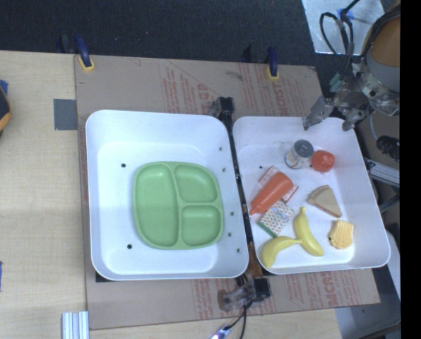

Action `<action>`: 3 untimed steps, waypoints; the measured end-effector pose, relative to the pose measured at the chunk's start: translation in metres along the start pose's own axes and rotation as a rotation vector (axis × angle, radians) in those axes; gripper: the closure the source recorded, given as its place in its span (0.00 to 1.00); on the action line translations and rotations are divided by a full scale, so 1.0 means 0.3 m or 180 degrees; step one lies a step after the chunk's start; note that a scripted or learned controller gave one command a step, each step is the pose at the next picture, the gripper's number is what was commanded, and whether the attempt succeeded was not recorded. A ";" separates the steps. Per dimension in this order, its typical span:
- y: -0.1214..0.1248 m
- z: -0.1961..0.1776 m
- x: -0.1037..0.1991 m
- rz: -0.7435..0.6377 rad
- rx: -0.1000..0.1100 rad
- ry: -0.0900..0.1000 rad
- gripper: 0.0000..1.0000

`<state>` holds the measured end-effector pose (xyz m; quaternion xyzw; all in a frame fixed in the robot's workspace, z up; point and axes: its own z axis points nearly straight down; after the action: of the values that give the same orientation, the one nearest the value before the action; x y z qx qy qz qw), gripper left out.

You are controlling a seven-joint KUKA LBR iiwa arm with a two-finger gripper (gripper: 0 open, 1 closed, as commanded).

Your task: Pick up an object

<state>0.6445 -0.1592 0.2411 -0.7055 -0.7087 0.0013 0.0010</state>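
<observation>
My gripper (332,120) hangs over the far edge of the right bin (256,134), its two fingers spread open with nothing between them. In that bin lie a small grey-topped can (299,152), a red tomato (323,161), an orange carrot (270,191), a checkered packet (277,219), a yellow banana (296,240), a wedge of bread (325,201) and a yellow ridged piece (341,234). The can and tomato are the closest to the gripper, a little in front of it.
The left bin (104,189) holds a green divided plate (176,205). Both bins rest on a brown cardboard sheet (161,83) clamped at the back. Cables and a black loop (335,30) hang by the arm at the upper right.
</observation>
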 end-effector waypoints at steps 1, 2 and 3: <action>-0.237 0.500 -0.131 0.0001 -0.0007 -0.0007 0.00; -0.506 0.501 -0.130 -0.0001 0.0002 0.0002 0.00; -0.268 0.498 -0.174 0.0002 -0.0006 0.0001 0.00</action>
<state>0.5638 -0.2119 0.0921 -0.7057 -0.7085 0.0006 0.0004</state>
